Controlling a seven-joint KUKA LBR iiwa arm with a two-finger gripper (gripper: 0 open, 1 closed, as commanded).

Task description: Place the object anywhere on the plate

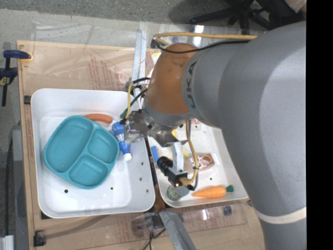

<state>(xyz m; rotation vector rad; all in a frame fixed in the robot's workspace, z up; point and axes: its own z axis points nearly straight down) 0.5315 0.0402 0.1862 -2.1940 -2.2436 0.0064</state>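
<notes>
A teal divided plate (80, 150) lies in the left bin (78, 204). My gripper (126, 130) hangs over that bin's right side, just beyond the plate's right rim, under the grey and orange wrist. A small blue and white object (125, 149) sits directly below the gripper, touching the plate's right edge. I cannot see whether the gripper holds it. An orange sausage-shaped object (99, 118) lies behind the plate's far rim.
The right bin (229, 163) holds a carrot (210, 192) near its front, a small brown and white packet (206, 161) and a round greyish item (173, 193). The arm covers most of that bin. A metal divider (139, 56) runs between the bins.
</notes>
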